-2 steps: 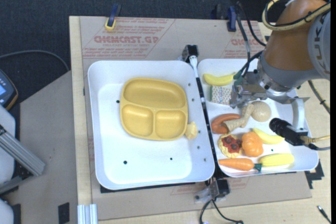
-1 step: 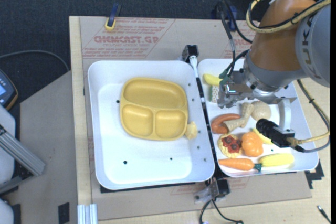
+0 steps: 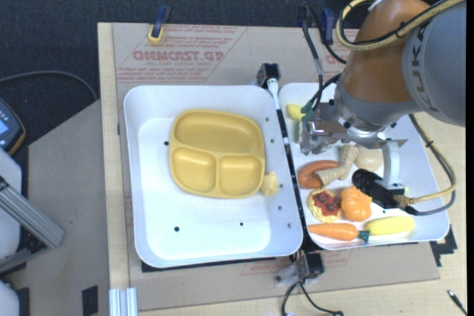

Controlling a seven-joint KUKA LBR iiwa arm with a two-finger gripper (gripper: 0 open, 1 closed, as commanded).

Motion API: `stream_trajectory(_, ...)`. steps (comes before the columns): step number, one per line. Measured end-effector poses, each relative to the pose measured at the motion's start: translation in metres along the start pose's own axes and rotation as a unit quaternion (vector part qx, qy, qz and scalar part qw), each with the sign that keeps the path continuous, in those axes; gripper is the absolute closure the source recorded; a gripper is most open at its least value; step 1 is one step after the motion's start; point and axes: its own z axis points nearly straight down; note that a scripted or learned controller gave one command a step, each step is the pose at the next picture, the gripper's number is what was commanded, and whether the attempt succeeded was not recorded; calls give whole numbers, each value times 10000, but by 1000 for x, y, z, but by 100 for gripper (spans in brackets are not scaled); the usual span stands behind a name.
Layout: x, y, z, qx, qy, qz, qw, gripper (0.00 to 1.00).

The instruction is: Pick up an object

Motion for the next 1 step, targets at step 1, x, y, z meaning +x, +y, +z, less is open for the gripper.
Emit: stream_trajectory(1, -2, -6, 0, -4, 0, 6, 10000, 100)
